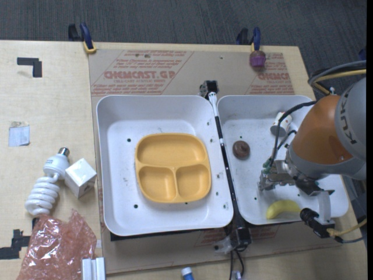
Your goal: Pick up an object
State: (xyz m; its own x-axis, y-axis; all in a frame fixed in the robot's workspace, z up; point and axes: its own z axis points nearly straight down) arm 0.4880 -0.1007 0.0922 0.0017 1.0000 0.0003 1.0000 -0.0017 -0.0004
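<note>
A yellow banana (281, 209) lies near the front edge of the right bin (250, 121). A small brown round object (241, 149) sits toward that bin's left side. A yellow divided plate (173, 167) rests in the left bin (116, 127). My gripper (273, 181) hangs low in the right bin, just above and left of the banana and right of the brown object. The wrist hides most of it.
A spiral light bulb (46, 185), a white cube (81, 177) and a crumpled pink bag (55, 247) lie on the bench left of the bins. A purple object (257, 58) sits at the board's back edge. Clamps hold the board's far corners.
</note>
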